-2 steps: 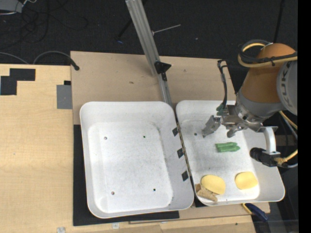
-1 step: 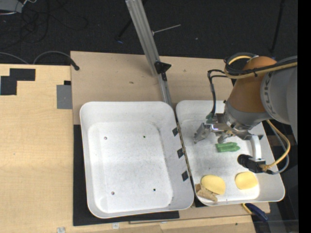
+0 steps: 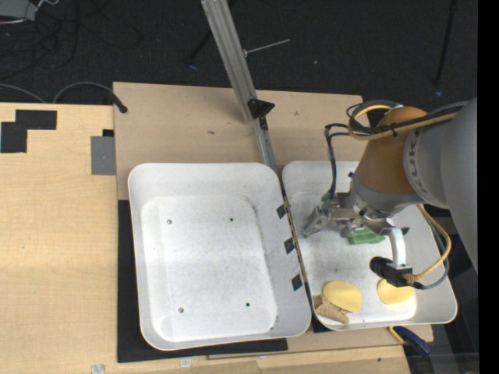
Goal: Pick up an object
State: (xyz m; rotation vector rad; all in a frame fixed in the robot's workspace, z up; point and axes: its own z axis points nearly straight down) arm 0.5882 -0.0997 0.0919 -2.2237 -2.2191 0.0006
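While the arm is reaching in from the right, the scene is reading like this:

Landmark: right bin (image 3: 312, 179), the white tray the arm is working over; the left bin (image 3: 204, 255) is lying just beside it.

Gripper: gripper (image 3: 337, 218) is hanging low over the middle of the right bin, its metal parts pointing toward the bin's left wall. Whether it is spread or closed, I cannot tell; nothing is showing as held.

Green object: green object (image 3: 363, 237) is lying on the bin floor just beside the gripper, toward the bin's right side, partly hidden under the wrist. It is looking small and flat, probably light; its stiffness is hard to judge.

Yellow pieces: yellow rounded piece (image 3: 342, 295) is sitting near the bin's front wall, and a second yellow piece (image 3: 395, 292) is resting near the front-right corner. Both are looking smooth and rounded, so likely light but prone to slipping; gripping across the widest middle seems safest.

Brown scrap: brown scrap (image 3: 334, 312) is touching the first yellow piece at the front rim, looking thin and awkward to pinch.

Nearest candidate: the green object, best taken across its short sides.
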